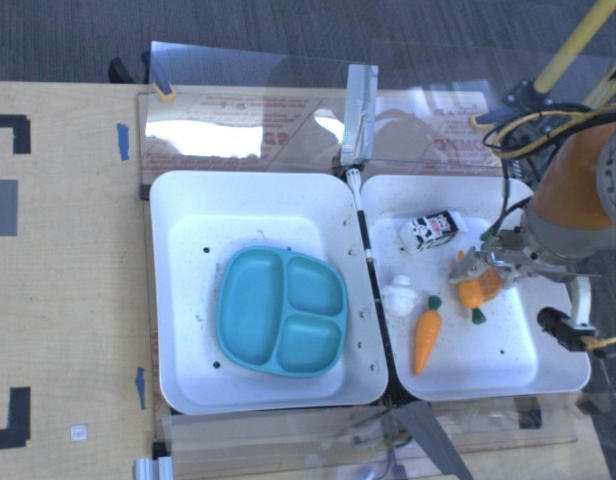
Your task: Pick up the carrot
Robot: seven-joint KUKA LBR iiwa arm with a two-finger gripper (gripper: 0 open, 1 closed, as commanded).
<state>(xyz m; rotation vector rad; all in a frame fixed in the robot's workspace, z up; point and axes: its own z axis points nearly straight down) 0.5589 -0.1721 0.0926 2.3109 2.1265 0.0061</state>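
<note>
1. Nearest the camera, the carrot was seen lying free on the floor of the right bin, leaves pointing away from the lens and tip toward the near rim; nothing was touching it.
2. Just beside its leaves, toward the bin divider, a small white object was noted.
3. Just beyond the carrot and to its right, the end effector was seen lowered over a second orange item with a green end. Whether it was spread or pressed together could not be told, so no hold is claimed.
4. It was judged to be placed short of the target, over the wrong orange piece.
5. Farther back, a black-and-white toy was lying.
6. Left of the carrot, a blue divided plate was resting in the left bin.
</note>
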